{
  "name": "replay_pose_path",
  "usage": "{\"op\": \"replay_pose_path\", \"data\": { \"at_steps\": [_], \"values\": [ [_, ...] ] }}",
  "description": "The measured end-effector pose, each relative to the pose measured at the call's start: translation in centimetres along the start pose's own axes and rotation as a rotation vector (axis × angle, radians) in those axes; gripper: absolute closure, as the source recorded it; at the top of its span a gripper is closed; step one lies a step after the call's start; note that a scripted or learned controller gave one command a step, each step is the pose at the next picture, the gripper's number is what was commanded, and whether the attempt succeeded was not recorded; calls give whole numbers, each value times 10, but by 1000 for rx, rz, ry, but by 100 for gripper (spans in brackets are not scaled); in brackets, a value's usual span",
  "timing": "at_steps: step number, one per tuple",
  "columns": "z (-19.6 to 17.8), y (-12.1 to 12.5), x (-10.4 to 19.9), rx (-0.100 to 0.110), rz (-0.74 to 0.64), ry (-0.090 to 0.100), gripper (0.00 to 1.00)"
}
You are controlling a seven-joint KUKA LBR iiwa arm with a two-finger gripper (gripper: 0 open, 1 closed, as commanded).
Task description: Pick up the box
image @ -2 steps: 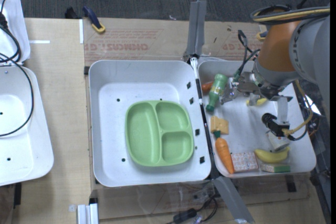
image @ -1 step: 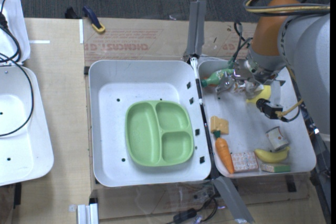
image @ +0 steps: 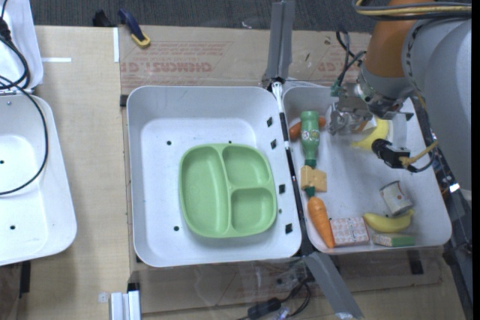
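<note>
While the left bin carries a green divided plate at its centre, the right bin holds the clutter. Along its nine-o'clock wall lies a green bottle with a red item tucked at its ten o'clock, then a yellow wedge and a carrot running down toward six. The box, pinkish and flat, sits near the six-o'clock wall just beside the carrot's tip, untouched. A banana lies at the box's three o'clock, with a small can above it. The gripper hangs at the bin's twelve o'clock, well apart from the box; whether it is spread or closed cannot be told.
</note>
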State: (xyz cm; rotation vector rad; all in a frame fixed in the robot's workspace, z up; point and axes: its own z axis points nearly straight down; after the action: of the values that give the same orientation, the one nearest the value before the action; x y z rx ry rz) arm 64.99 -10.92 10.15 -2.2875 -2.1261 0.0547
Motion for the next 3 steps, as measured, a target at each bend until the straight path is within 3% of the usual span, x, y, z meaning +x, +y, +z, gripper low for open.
{"op": "replay_pose_path", "data": {
  "at_steps": [1, 2, 3],
  "values": [
    [0, 1, 0, -2, -1, 0, 0],
    [14, 5, -80, -20, -44, 25, 0],
    [13, -77, -36, -36, -62, 12, 0]
  ]
}}
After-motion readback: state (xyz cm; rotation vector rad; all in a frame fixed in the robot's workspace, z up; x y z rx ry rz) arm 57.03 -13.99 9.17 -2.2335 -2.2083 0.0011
